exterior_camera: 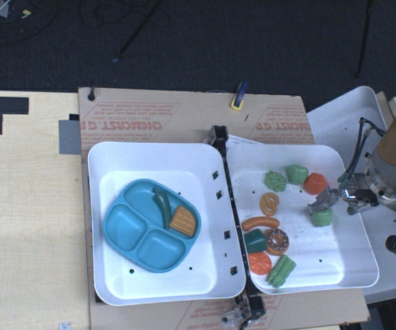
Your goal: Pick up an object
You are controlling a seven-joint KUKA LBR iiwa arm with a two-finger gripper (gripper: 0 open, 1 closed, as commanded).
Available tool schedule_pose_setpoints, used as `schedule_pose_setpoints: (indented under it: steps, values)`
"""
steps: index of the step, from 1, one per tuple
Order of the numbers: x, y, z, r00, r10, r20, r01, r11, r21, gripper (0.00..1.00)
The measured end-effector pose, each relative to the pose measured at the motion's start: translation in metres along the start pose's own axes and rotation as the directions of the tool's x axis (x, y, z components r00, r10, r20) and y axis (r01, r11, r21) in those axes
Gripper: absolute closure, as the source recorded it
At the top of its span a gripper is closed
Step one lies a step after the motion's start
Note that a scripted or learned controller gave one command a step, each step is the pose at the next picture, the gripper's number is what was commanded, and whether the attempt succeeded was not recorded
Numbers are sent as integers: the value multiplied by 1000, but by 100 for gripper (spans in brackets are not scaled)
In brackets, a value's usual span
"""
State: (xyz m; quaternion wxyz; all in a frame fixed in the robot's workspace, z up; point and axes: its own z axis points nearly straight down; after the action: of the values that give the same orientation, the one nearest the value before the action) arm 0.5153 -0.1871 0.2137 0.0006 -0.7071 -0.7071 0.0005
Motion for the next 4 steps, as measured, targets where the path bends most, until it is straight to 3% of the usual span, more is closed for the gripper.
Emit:
schedule_pose_setpoints:
  steps: [2,3,4]
  values:
    - [13,-6,99,1000,1,-3,-1,1000,5,0]
    - [14,-5,127,1000,0,0,0,1000,0,0]
    - [13,-6,116,1000,4,-2,-4,1000,1,100]
